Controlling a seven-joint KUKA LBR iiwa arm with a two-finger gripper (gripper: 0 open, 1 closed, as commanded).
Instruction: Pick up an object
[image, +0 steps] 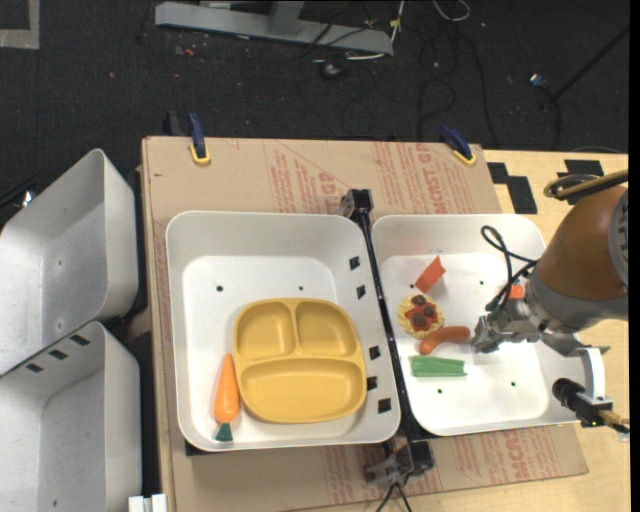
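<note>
Desk (300, 170) topped with brown cardboard sheet, red print on it, mirrored or upside down, can't read it properly. Two blue clips at the back edge. Two shallow white bins side by side on it. Left bin (190, 300): yellow divided plate (298, 360) with three compartments, nothing in them; toy carrot (226, 392) just beside the plate's left edge, orange with green stem end pointing toward the front. Right bin (520, 405): small cluster left of centre, namely orange-red wedge (430, 273) at the back, round yellow pastry with dark red berries (421, 314) below it, sausage (443, 340) just in front of that, flat green strip (438, 368) nearest the front. Arm comes in from the right, orange band, grey body; end effector (487, 335) low over the right bin, just right of the sausage tip, near touching, nothing seen between its tips; open or closed, can't tell from here. Black cable loops over the arm. Two more white bins (70, 250) off the desk at left. Dark carpet floor behind, cables and a grey metal base (270, 25) at the top.
</note>
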